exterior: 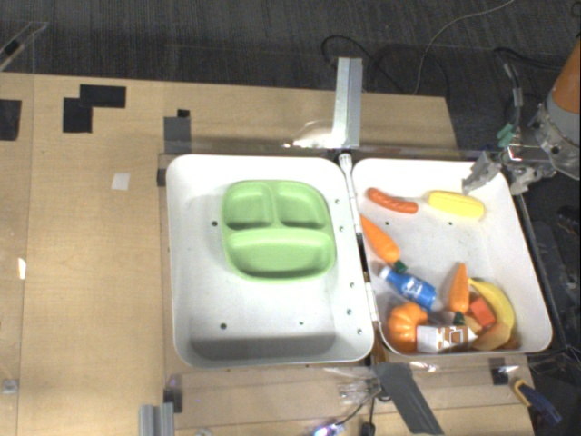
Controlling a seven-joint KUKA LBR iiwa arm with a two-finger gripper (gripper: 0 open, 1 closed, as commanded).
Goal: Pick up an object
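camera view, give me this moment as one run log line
hand: over right bin's far right corner, holding nothing | nearest: yellow corn | left bin: green plate | pick: not yet done

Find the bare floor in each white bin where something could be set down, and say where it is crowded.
Left bin: a bare strip around the green divided plate, widest along the near wall. Right bin: bare floor mid-bin, between the yellow piece with the red sausage and the near pile. Crowded: that pile around the banana and blue bottle.

Toy foods (427, 298) lie scattered in the right bin (526, 243), mostly its near corner.
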